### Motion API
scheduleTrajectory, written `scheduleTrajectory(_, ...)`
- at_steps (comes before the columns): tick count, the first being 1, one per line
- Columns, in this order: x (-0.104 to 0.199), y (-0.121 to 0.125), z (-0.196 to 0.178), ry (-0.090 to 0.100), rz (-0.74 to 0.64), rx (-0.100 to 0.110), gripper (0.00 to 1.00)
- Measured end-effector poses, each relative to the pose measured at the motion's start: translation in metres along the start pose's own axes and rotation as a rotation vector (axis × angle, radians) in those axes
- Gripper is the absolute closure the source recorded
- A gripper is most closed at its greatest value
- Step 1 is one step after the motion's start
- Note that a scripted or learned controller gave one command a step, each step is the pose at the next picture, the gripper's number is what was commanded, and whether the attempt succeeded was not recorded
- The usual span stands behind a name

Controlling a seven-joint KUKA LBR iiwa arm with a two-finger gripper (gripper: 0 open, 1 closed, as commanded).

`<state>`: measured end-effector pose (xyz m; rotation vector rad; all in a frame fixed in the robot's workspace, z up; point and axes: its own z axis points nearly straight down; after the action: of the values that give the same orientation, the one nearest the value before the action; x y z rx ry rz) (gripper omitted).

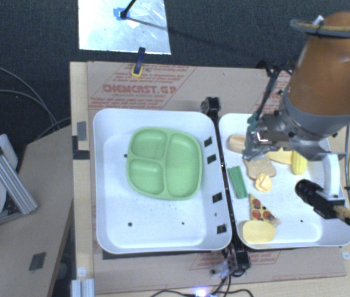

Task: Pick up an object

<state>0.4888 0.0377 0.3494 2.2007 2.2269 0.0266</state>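
Observation:
The right bin (311,231) holds several toy foods: a tan bread piece (236,142), a beige cookie-like piece (259,167), a yellow corn cob (298,162), a small yellow chunk (263,182), a green stick (237,181), a pizza slice (262,212) and a yellow disc (258,231). My gripper (260,142) hangs low over the upper left of this bin, just above the beige piece and beside the bread. The arm's bulk hides the bin's upper right part.
A green divided plate (165,163) lies in the left bin (113,215). A black divider with clips (221,172) runs between the bins. A black cylindrical part (313,196) juts over the right bin. Cardboard (144,85) lies under both bins.

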Motion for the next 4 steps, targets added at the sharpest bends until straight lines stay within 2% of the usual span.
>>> scheduleTrajectory(1, -0.052, -0.006, 0.116, -0.006, 0.017, 0.028, 1.0)
scheduleTrajectory(2, 0.017, -0.002, 0.043, -0.001, 0.0, 0.011, 1.0)
scheduleTrajectory(3, -0.038, 0.0, -0.074, -0.005, 0.014, 0.002, 1.0)
scheduleTrajectory(4, 0.044, 0.059, -0.151, -0.001, 0.0, 0.005, 1.0)
